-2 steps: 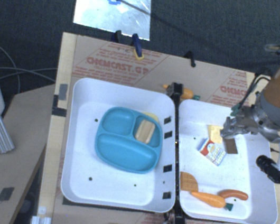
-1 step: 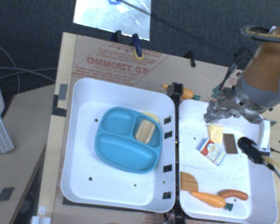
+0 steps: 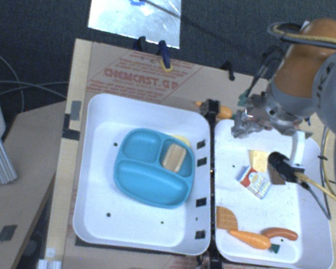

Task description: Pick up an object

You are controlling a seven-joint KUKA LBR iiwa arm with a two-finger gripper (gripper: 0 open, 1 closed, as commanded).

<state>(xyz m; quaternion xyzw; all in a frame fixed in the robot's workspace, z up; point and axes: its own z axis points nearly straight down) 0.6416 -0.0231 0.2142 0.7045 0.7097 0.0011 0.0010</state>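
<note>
I see red letters on the cardboard [image 3: 141,75] under the bins that look like "CHEMCAST GP". My gripper [image 3: 245,126] hangs over the top left corner of the right bin [image 3: 314,237], and I cannot tell its state. A small printed box [image 3: 255,181], a carrot [image 3: 251,239] and a sausage [image 3: 279,233] lie there.

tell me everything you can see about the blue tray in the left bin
The blue tray is a rounded, glossy piece that looks like plastic, divided into compartments: one large one along the near side and smaller ones behind. It lies flat, right way up, near the middle of the left bin, slightly turned. A tan, bread-like piece rests in its back right compartment, and something pale yellow sits at its back edge. The gripper is apart from it, over the right bin.
</note>
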